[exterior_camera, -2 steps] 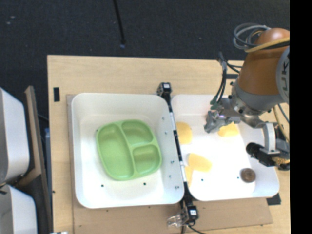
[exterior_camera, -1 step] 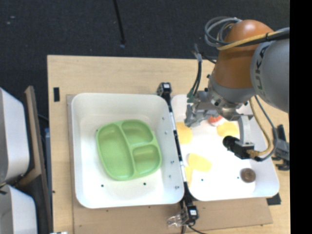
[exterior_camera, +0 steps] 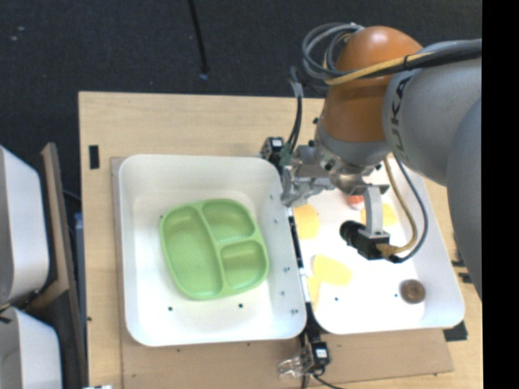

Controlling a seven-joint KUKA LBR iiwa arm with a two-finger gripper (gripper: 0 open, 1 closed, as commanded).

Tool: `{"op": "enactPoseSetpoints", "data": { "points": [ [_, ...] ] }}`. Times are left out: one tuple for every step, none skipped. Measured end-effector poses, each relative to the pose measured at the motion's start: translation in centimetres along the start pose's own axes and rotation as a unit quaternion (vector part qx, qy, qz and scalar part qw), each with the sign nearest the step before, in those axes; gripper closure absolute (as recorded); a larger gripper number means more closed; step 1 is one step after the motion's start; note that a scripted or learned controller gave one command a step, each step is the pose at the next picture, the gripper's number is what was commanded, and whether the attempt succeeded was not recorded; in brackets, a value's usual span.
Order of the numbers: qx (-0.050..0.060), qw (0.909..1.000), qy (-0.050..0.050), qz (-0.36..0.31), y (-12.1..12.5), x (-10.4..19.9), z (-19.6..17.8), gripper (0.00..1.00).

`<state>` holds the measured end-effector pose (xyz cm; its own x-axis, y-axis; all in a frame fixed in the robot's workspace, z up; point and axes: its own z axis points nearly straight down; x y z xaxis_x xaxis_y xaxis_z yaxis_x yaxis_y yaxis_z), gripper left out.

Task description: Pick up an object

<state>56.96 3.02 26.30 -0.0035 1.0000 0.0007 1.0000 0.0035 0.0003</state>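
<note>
**benchwatcher:** Closest to the camera is the near edge of the wooden bench [exterior_camera: 203, 363], with a small metal clip [exterior_camera: 302, 366] sitting where the two bins meet. Left bin [exterior_camera: 138, 217] has a green divided plate [exterior_camera: 215, 248] lying flat in the middle, three compartments, nothing in them.

**gripgeek:** And the right bin [exterior_camera: 438, 298]?

**benchwatcher:** A few things. Brown round thing [exterior_camera: 413, 291] near the right corner, off by itself. Yellow flat piece [exterior_camera: 331, 271] near the divider, another yellow piece [exterior_camera: 306, 219] farther back, just beside the rim between the bins. There's a third bit of yellow [exterior_camera: 389, 214] partly hidden behind the arm's cables, and a little red showing under the wrist, can't tell what that is.

**gripgeek:** Gripper got anything?

**benchwatcher:** Honestly can't tell. The gripper [exterior_camera: 312, 181] hangs over the far left corner of the right bin, just above the far yellow piece, but the orange wrist blocks the view. A black part [exterior_camera: 361, 240] hangs off a bracket beside it.
</note>
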Motion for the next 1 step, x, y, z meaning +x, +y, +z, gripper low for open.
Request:
{"op": "enactPoseSetpoints", "data": {
  "points": [
    [0.0,1.0,0.0,0.0,1.03,4.38,0.49,1.0]
  ]
}}
